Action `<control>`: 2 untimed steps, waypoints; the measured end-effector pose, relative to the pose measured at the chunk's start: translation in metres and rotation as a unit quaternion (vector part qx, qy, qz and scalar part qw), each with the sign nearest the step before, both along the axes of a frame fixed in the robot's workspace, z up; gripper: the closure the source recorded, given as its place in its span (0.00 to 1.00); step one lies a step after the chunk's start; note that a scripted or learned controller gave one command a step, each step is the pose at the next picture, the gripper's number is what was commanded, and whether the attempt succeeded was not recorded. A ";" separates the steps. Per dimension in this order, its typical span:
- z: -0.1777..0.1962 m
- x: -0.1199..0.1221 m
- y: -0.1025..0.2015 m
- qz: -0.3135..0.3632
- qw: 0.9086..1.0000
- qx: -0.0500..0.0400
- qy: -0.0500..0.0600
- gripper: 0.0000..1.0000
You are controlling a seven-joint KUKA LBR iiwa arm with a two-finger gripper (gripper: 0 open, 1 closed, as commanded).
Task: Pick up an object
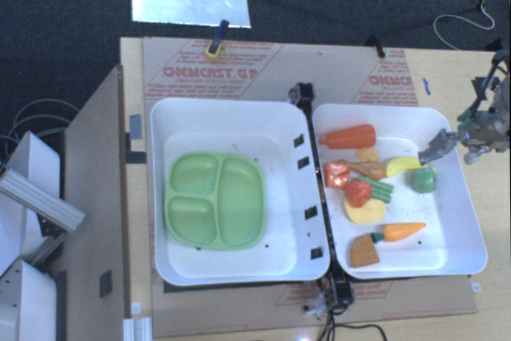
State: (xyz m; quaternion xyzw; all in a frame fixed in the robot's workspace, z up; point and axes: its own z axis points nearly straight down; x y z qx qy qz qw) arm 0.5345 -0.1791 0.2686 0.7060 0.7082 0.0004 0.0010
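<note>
The tool (447, 146) hangs over the right bin's (471, 251) far right corner, just above a green ball (423, 180) beside a yellow banana (402, 165); whether it is spread or pinching anything cannot be told. A green divided plate (215, 200) lies in the left bin (172, 124)

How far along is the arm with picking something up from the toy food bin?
Done: the gripper has reached in over the right bin, close to the green ball and the yellow banana. In hand: nothing shows between its fingers, and I cannot tell whether they are open. Left: the whole pick; the toy food lies in the right bin, and the green divided plate lies in the left bin.
</note>
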 end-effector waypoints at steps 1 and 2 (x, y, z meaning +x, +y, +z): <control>-0.177 -0.052 0.003 -0.002 1.000 0.003 0.007 0.00; -0.183 0.004 0.058 0.003 1.000 0.000 -0.003 0.00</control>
